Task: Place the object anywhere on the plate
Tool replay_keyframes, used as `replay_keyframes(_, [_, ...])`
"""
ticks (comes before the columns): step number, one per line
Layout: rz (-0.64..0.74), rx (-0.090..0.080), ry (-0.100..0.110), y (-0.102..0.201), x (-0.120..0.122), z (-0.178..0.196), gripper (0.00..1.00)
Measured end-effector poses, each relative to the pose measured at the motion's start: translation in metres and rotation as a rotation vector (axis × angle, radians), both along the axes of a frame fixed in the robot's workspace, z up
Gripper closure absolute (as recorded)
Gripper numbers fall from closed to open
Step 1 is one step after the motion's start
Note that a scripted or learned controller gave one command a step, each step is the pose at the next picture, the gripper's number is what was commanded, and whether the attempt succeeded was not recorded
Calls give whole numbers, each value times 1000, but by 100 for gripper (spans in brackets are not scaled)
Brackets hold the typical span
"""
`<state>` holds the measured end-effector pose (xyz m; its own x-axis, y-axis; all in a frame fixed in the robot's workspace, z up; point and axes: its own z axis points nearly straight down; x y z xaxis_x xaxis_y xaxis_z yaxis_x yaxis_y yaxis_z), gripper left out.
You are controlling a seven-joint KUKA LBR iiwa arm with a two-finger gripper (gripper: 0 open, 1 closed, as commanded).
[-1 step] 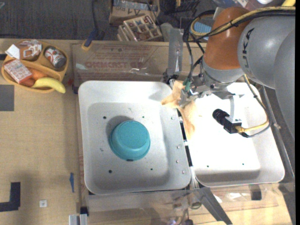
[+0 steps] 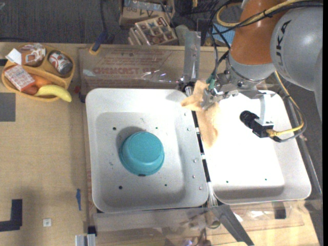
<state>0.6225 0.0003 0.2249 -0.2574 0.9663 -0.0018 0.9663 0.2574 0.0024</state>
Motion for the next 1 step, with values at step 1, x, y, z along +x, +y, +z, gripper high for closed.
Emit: replay_keyframes(1, [398,-1,-3,56,6,8,100])
